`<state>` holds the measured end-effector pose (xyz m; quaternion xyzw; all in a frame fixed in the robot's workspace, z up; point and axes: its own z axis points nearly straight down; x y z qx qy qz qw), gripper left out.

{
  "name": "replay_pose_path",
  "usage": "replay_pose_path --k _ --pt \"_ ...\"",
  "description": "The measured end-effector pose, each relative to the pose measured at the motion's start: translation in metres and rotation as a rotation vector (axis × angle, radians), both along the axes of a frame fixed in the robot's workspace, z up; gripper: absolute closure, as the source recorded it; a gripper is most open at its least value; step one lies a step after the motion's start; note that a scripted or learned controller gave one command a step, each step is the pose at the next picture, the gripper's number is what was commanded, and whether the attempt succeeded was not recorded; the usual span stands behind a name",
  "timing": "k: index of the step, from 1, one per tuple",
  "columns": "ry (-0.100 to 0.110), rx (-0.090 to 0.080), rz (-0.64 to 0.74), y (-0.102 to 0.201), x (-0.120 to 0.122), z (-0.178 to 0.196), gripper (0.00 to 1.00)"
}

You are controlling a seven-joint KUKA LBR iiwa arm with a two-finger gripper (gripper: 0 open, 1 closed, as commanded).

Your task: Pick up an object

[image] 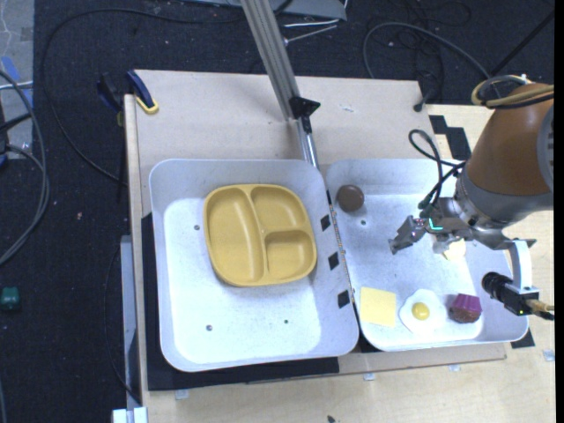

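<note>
My pale wooden bench (229, 117) stands on a dark speckled floor strewn with black cables (62, 77), and a grey metal pole (269, 42) slants across its far edge. Two shallow white bins sit on it side by side. My two-finger gripper (407, 234) hangs over the right bin (388, 196), on the grey arm with its orange band (515, 144); I cannot tell how it is set. Beyond the gripper and to its left lies a small brown ball (350, 198). Nearer the camera than my gripper rest a flat yellow square slice (379, 307), a white fried-egg toy with a yellow yolk (421, 310) and a lumpy purple piece (465, 307). Well to my gripper's left, the left bin (176, 315) bears a yellow plastic plate with three compartments (260, 234).
</note>
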<state>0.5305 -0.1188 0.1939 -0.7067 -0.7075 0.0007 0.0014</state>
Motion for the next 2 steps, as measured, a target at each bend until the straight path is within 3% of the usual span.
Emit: replay_pose_path --k 1,2 --pt "-0.002 0.000 0.000 0.000 0.001 0.001 0.00" --pt "0.002 0.000 -0.003 -0.001 -0.005 -0.043 0.00"
